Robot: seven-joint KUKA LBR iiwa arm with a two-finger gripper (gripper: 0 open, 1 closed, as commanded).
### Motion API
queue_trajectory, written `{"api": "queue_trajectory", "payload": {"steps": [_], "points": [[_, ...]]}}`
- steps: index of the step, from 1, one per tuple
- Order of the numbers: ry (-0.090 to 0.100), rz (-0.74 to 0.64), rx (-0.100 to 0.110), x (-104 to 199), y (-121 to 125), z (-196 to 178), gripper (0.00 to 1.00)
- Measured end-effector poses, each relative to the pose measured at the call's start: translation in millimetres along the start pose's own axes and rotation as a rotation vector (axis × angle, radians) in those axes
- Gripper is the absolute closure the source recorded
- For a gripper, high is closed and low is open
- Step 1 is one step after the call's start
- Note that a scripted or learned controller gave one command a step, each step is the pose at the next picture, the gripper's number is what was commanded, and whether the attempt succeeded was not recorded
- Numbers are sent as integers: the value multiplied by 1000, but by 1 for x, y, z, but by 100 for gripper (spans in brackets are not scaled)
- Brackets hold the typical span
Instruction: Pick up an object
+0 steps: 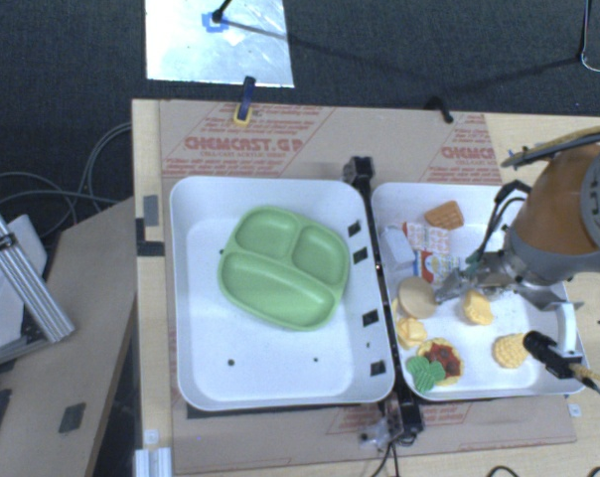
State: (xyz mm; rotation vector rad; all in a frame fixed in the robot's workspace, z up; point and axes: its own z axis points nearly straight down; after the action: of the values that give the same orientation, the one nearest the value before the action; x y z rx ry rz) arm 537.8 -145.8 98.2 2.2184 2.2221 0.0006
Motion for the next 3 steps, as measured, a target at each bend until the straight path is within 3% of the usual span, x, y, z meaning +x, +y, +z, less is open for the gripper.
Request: {"api": "queue_trajectory", "payload": {"steps": [1,2,3], "points": [[1,1,2,0,0,14,0],[1,0,-1,0,1,3,100],[0,-3,-5,7,-1,-57,100]]}}
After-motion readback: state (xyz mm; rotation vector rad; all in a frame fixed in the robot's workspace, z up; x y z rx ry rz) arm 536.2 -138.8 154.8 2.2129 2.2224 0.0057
